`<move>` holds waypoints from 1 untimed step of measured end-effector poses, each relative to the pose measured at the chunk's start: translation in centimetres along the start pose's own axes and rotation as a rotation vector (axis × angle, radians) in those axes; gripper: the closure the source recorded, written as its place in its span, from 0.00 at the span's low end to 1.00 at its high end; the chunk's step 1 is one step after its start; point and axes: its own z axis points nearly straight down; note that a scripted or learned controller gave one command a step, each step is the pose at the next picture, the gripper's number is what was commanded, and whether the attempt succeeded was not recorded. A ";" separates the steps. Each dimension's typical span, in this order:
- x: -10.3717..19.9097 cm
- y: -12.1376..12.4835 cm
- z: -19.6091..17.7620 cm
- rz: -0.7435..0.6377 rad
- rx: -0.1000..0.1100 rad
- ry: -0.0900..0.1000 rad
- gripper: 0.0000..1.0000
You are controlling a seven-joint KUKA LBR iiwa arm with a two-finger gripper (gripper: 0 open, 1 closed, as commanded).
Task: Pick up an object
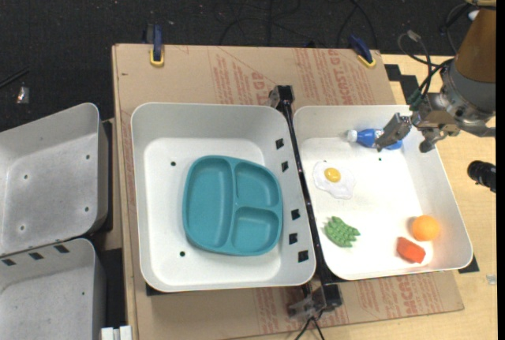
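Left bin [150, 173]: holds teal divided tray [233, 205], centred.
Right bin [454, 204]: five small items.
Arm [477, 62]: enters at 3 o'clock; gripper [410, 133] with fingers spread, nothing between them, above the bin's 1 o'clock corner.
Fried egg [334, 177]: centre-left.
Blue bottle [371, 138]: lying at 12 o'clock, just beside one finger; probable target.
Green pod [342, 232]: 7 o'clock.
Orange [425, 227], red piece [410, 250]: 5 o'clock.
Risk: bottle lies near the wall; a finger may strike the rim or roll it aside.
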 end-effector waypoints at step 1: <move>0.0 0.2 -0.6 -0.002 -0.011 -0.002 0.00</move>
